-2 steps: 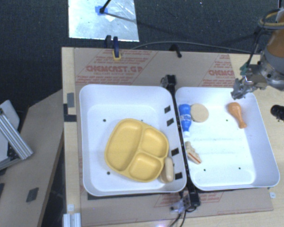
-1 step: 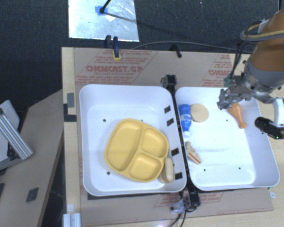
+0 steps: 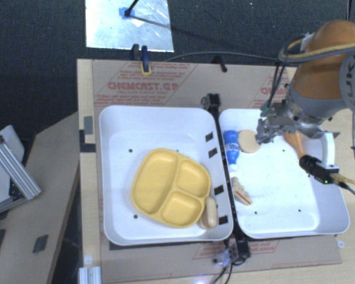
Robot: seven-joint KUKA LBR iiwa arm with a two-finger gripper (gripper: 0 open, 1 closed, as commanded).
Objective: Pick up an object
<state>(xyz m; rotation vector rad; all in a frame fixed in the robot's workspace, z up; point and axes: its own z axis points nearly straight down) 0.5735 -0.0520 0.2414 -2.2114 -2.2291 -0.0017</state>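
A smooth yellow tray point(image 3: 170, 187) with three compartments lies in the left bin point(image 3: 121, 129), a pale oblong piece point(image 3: 210, 212) against its right edge. In the right bin point(image 3: 296, 218), the gripper point(image 3: 264, 133) hovers just beside a round tan disc point(image 3: 247, 141) and a blue tube point(image 3: 231, 147).

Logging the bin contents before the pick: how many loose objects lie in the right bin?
4 visible: a blue tube by the divider, a tan disc beside it, a small orange-and-tan piece lower down, and an orange handle partly under the arm, which may hide more.
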